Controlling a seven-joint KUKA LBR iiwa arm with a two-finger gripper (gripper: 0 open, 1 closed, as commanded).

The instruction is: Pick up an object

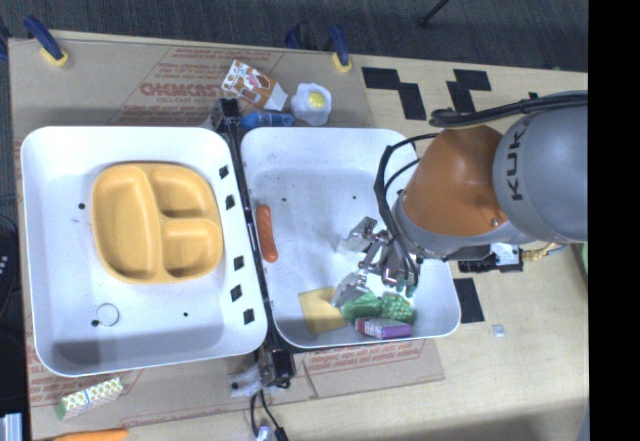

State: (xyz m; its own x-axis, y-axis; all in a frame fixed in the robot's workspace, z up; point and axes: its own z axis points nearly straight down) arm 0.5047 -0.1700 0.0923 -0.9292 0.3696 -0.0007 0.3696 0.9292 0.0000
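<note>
The grey arm's gripper (372, 264) hangs over the right bin (300, 154), finger state unclear, green packet (382, 306) just below it, lying crosswise.

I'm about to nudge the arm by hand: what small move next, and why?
Probably a short descent. The pincer hangs just over the green packet in the right bin, crowded by the purple box and yellow block; nothing visibly sits between its fingers.

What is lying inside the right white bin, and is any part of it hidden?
The right bin holds an orange sausage-shaped piece, a yellow block, a green item and a purple box. The arm covers the bin's right side, so anything beneath it cannot be seen.
</note>
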